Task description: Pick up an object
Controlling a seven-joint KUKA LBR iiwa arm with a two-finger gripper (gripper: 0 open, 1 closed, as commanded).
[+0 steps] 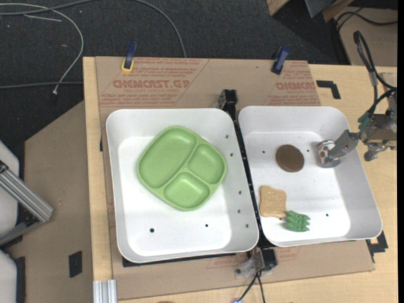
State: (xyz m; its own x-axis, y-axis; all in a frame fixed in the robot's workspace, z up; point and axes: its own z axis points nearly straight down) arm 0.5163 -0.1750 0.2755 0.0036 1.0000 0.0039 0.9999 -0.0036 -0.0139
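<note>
The gripper (326, 154) sits low in the right bin (353, 223) at three o'clock; whether its jaws are apart cannot be judged. The brown disc (290, 158) lies just beside it, unlifted. Pickup appears not yet done.

The arm (377, 131) comes in from the right edge of the camera view, low and nearly level, with only its wrist end visible. Cables (369, 74) loop above the wrist and run up toward the top right. The gripper (327, 154) points left and slightly down, its grey body slanting from the wrist toward its tip. The tip shows a pale, rounded end with small reddish marks. Whether the fingers stand apart or together is not clear at this size and angle.
</note>
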